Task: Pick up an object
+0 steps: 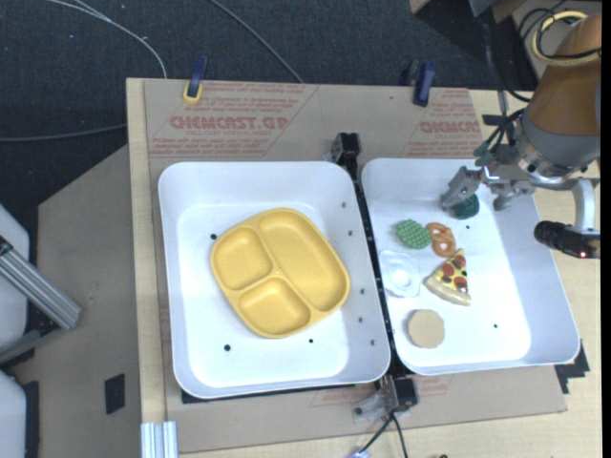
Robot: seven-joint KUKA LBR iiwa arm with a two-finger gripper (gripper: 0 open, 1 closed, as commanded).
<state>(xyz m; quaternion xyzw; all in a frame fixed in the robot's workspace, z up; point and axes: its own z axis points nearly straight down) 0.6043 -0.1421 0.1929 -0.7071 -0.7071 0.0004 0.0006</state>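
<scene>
The right bin (535,284) holds several small toy foods: a green round piece (412,234), a brown pretzel (441,239), a pizza slice (451,281), a tan cookie (426,328) and a clear little cup (399,273). A small teal object (467,208) lies at the bin's far side. My gripper (479,197) hangs low over that far side, open, its fingers spread apart. The teal object sits just under the left finger (457,192), partly hidden by it. Nothing is gripped between the fingers.
The left bin (191,351) holds a yellow divided plate (279,271). A black clamp (347,147) sits at the far end of the wall between the bins. The grey and orange arm (565,103) reaches in from the upper right.
</scene>
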